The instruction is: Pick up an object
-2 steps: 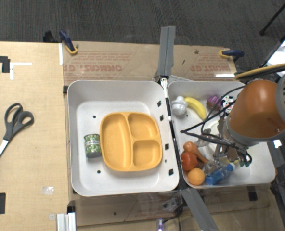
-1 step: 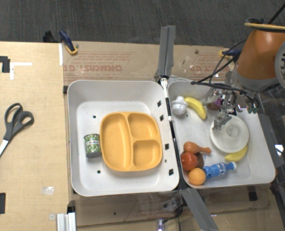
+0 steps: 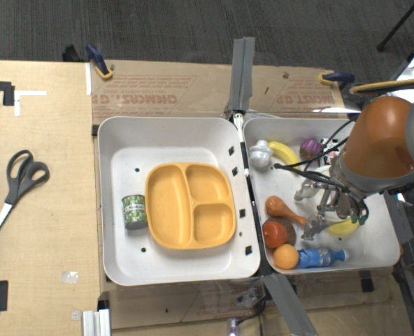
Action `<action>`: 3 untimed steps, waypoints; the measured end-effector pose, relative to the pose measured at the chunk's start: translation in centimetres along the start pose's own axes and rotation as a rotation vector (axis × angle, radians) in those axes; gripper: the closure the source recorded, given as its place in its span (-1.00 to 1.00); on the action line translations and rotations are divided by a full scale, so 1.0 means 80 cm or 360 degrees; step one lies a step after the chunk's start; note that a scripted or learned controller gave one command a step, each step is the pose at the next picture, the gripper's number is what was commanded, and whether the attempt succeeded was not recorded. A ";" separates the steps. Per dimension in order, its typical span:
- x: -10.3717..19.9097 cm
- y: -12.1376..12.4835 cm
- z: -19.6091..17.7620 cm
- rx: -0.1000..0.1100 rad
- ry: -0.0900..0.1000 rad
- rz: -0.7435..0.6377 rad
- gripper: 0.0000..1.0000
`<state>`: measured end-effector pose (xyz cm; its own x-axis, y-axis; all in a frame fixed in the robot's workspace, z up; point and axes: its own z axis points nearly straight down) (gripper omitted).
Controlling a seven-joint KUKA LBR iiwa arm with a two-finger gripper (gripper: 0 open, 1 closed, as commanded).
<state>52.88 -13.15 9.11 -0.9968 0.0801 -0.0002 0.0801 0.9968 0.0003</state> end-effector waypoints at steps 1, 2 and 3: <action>0.039 0.011 -0.005 0.0004 -0.0028 0.0006 -1.00; 0.021 -0.068 -0.063 0.0001 -0.0002 0.0249 -1.00; 0.050 -0.002 -0.005 -0.0002 -0.0033 0.0406 -1.00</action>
<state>48.87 -12.97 9.51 -0.9442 0.3288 -0.0202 0.3288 0.9444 0.0042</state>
